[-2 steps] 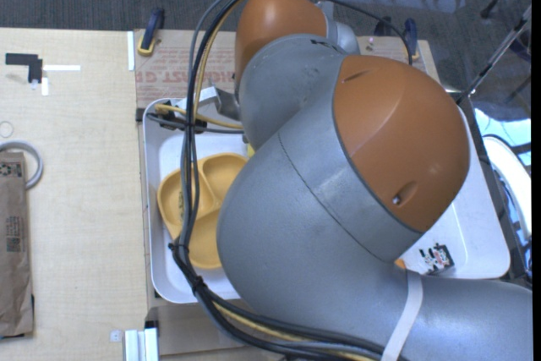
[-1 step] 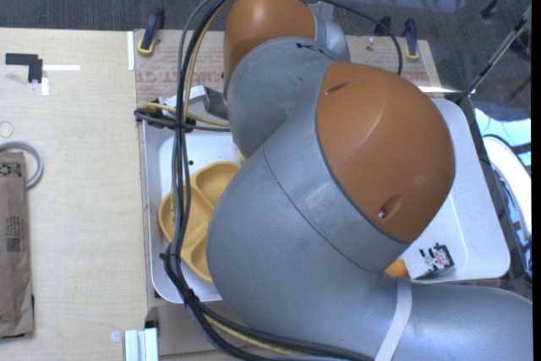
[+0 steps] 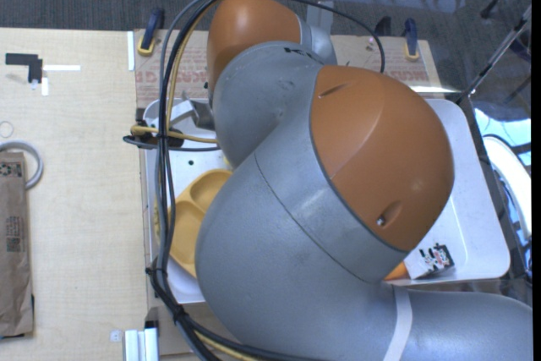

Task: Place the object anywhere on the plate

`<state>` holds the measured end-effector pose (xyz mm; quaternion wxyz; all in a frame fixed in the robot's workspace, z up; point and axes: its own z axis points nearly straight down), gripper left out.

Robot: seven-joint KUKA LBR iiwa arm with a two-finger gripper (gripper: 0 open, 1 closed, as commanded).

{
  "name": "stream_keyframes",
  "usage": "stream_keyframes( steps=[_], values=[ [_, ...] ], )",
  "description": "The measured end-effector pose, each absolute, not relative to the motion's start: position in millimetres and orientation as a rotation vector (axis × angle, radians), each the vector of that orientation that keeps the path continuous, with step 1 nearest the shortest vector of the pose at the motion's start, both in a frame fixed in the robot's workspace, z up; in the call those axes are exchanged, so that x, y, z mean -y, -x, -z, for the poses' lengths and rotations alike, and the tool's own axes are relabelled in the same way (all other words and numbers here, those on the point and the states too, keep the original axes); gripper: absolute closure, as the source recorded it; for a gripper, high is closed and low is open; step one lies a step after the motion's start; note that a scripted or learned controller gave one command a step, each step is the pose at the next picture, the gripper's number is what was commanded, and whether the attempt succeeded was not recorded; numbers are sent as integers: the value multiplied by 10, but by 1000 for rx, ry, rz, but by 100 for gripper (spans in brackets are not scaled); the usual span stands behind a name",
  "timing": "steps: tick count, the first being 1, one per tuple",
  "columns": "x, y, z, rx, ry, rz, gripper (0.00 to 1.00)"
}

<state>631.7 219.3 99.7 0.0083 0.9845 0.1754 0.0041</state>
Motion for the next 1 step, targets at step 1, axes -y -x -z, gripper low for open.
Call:
stream_keyframes(
  steps=[1],
  values=[
    [-2206, -6357, -1034, -552, -3073, -45, 0]
  ],
)
